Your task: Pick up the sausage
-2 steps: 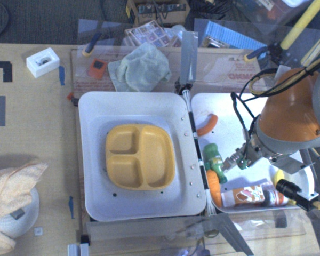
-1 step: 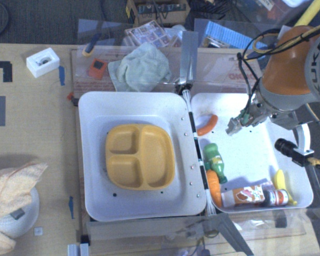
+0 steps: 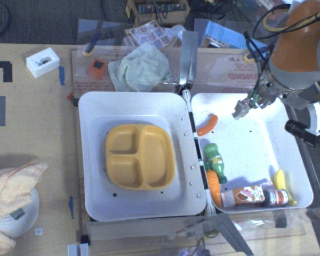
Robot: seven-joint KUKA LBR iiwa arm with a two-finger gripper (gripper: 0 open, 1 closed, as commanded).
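tray [image 3: 140, 157] in left bin [image 3: 90, 143], sausage [image 3: 207, 125] in right bin [image 3: 288, 153]

My arm [image 3: 298, 47] is grey with a broad orange band, black cables looped over it, and a small grey-metal gripper [image 3: 244, 106].

The left white bin [image 3: 93, 159] is the thing to steer by. A yellow divided plate [image 3: 141, 156] lies at its middle. Just to its right sits a second white bin [image 3: 256, 148], holding a green bottle [image 3: 215, 162], a carrot [image 3: 214, 188], a ketchup bottle [image 3: 255, 197] lying on its side, and a banana [image 3: 282, 183] at the far right. Beyond the left bin's far edge lies a crumpled pale green cloth [image 3: 141, 68], with a small white box [image 3: 42, 62] off to the far left.
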